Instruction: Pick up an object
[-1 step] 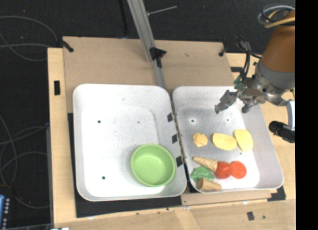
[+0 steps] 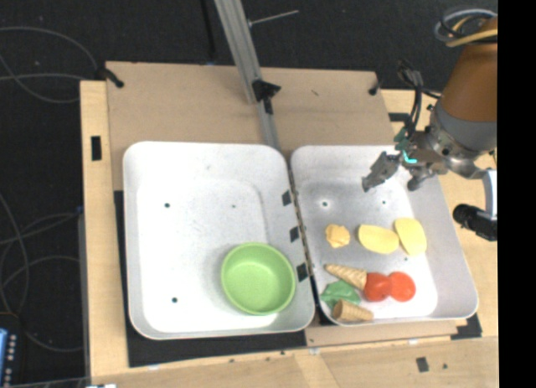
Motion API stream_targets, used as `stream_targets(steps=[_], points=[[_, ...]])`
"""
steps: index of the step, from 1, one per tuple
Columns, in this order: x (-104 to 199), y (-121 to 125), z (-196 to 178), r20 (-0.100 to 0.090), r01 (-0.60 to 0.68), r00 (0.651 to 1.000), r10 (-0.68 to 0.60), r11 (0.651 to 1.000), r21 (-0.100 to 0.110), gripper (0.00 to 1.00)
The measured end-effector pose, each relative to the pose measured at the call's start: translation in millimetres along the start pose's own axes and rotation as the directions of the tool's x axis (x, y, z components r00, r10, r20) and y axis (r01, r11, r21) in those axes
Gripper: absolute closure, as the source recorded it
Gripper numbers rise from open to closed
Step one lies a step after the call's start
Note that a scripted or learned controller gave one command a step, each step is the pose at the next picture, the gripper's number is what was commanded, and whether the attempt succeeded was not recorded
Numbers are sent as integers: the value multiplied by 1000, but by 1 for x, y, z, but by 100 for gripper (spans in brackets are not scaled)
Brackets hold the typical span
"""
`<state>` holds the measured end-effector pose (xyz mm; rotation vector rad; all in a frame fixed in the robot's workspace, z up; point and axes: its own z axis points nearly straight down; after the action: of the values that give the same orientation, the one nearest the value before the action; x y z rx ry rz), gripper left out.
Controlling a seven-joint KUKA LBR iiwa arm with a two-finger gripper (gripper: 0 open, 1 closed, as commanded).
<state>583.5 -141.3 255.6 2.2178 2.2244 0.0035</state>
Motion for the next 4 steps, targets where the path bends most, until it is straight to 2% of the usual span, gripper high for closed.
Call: stream_targets(steps=[2, 3, 4], points=[[-15, 14, 102, 5, -5, 1000, 5, 1000, 6, 0], [-17, 12, 155, 4, -5, 1000, 5, 1000, 6, 0], [-18, 14, 140, 2, -9, 1000, 9, 1000, -1, 100]])
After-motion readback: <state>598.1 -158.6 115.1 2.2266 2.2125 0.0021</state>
